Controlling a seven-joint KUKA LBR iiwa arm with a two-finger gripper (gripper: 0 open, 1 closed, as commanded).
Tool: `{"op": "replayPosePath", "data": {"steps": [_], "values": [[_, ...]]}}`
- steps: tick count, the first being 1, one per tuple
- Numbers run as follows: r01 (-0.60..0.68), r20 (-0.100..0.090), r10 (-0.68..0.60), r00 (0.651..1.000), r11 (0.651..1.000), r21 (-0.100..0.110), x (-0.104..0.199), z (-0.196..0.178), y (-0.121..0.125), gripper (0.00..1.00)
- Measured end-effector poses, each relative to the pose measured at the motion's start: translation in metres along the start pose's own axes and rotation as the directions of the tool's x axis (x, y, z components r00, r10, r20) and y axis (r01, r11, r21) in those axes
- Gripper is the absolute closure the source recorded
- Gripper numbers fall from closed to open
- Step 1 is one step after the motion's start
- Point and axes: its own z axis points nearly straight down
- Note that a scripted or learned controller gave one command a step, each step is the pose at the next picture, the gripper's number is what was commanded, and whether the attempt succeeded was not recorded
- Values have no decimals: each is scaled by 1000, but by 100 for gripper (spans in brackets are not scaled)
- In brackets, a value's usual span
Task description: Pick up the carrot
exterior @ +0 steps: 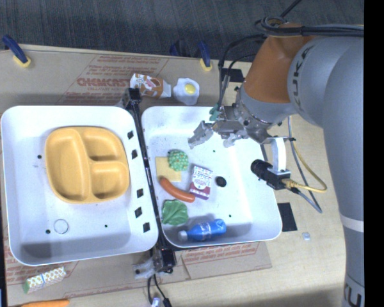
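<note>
Camera view: carrot (pixel 177 189) below-left of pincer (pixel 212 133).

Grey arm (pixel 333 75), orange band above wrist, black cables, yellow cable, metal pincer (pixel 212 135).

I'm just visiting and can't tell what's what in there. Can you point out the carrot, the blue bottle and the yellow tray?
carrot (pixel 177 189), camera view, middle of its orange body.
blue bottle (pixel 203 229), camera view, middle of its lying body.
yellow tray (pixel 57 171), camera view, floor of its big left compartment.
</note>
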Motion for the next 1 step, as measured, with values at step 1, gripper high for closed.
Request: {"op": "replayPosePath", "data": {"steps": [1], "values": [[-148, 1, 148, 989, 989, -10, 26, 118, -31, 0]]}}
